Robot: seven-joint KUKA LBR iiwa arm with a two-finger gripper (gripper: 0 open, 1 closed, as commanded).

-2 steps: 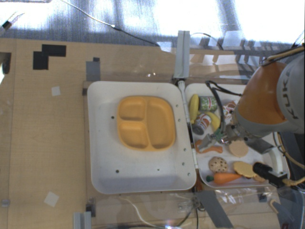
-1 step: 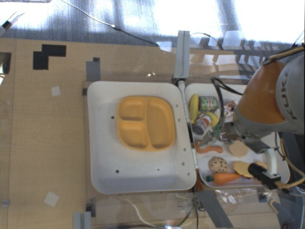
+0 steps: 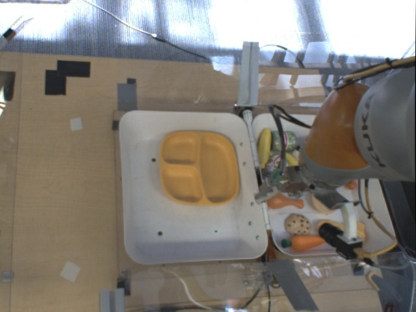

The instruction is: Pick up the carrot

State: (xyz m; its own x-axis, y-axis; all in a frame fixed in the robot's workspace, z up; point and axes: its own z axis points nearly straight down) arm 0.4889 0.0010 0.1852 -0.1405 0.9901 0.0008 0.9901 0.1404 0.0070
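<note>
Gripper (image 3: 286, 186): low over the right bin (image 3: 278, 236), tucked under the wrist; whether its jaws are apart or together is impossible to make out
Carrot (image 3: 308, 242): lies flat, on the camera side of the jaws, clear of them
Nearer the jaws: a drumstick (image 3: 285, 201), a speckled ball (image 3: 297, 223)
Risk: the jaws likely catch the drumstick instead, since it sits closer than the carrot

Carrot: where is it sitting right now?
In the camera view, the carrot lies in the right bin, near that bin's bottom-left corner in the image. It is just below a speckled tan ball.
</note>
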